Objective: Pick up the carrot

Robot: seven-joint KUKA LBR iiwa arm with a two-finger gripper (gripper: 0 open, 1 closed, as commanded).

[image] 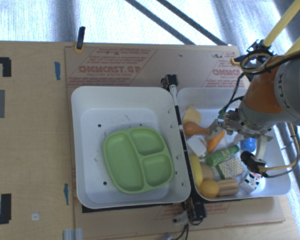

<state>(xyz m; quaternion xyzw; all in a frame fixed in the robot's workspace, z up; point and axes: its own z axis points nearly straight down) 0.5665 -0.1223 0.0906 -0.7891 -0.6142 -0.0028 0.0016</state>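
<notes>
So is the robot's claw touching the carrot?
Cannot tell. In the camera view the gripper sits right over the carrot top end, but the overlap hides any contact or gap.

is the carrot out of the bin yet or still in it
Still in. The carrot lies tilted among the other items in the right bin, with the gripper right above it.

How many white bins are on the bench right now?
2. The left bin holds a green divided plate. The right bin holds the carrot among the other cluttered items, under the arm.
</notes>
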